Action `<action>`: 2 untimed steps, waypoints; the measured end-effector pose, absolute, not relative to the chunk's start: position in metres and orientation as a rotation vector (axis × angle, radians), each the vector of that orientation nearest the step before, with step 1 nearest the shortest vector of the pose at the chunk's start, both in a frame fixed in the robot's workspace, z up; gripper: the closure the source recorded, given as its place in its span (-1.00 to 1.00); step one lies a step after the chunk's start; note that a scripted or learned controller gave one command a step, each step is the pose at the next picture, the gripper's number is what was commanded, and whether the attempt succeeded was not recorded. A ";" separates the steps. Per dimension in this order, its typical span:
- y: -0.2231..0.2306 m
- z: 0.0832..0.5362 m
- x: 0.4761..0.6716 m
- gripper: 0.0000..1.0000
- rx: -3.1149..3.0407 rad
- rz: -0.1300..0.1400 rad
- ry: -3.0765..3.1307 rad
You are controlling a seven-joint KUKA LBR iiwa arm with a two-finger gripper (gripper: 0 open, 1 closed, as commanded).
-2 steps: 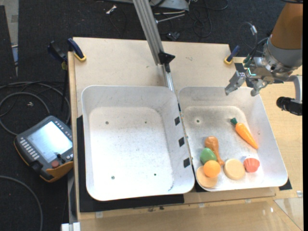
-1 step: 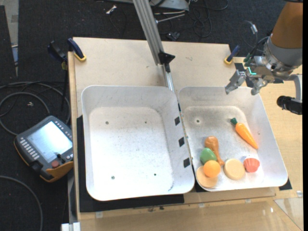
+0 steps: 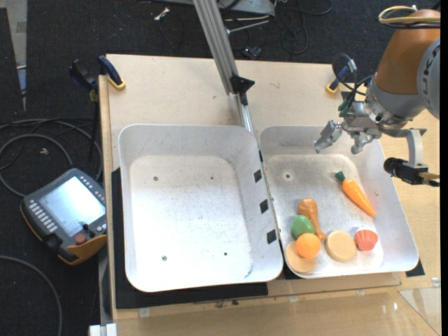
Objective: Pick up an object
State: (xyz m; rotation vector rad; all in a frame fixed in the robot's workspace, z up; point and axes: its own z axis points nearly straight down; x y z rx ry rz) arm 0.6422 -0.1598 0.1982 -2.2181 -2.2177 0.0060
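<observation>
My gripper (image 3: 343,140) hangs over the far edge of the right bin (image 3: 308,140), its two fingers spread open with nothing between them. Below it in that bin lies an orange carrot (image 3: 357,194) with a green top. Toward the bin's near end sit a brown drumstick-shaped piece (image 3: 309,211), a green round piece (image 3: 302,225), an orange ball (image 3: 308,245), a tan disc (image 3: 341,245) and a red strawberry-like piece (image 3: 365,239). All of these rest on the bin floor, apart from the gripper.
The left bin (image 3: 140,187) stands beside the right one, with a raised divider between them. A slanted metal pole (image 3: 217,33) crosses the bench's back. A teach pendant (image 3: 66,215) lies on the floor at the left. Clamps (image 3: 112,75) sit at the bench's far corners.
</observation>
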 end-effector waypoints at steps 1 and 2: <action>-0.155 0.154 0.638 -1.00 -2.219 0.005 -2.219; -0.154 0.100 0.637 -1.00 -2.218 0.005 -2.218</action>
